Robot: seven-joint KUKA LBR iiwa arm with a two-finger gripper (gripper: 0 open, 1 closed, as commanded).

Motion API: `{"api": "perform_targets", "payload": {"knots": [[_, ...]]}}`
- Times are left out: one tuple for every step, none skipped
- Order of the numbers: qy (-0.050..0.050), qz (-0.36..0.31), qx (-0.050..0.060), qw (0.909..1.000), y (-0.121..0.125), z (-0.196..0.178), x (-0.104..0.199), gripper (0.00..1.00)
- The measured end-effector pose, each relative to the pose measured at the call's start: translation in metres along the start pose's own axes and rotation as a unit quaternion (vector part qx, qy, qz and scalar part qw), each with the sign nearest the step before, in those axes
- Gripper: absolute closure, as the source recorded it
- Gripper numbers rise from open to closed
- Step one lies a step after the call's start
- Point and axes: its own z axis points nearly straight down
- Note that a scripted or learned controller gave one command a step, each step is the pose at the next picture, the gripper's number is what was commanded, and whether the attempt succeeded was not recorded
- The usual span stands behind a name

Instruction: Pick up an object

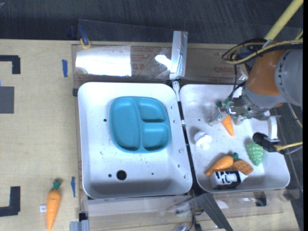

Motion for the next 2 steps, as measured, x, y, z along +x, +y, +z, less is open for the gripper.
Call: {"api": "perform_targets", "payload": {"knots": [[-0.001, 0.000, -0.004, 1.0000, 0.002, -0.013, 0.000, 1.00], [0.001, 0.020, 0.001, 0.9998, 0.040, -0.101, 0.059, 1.00]]}}
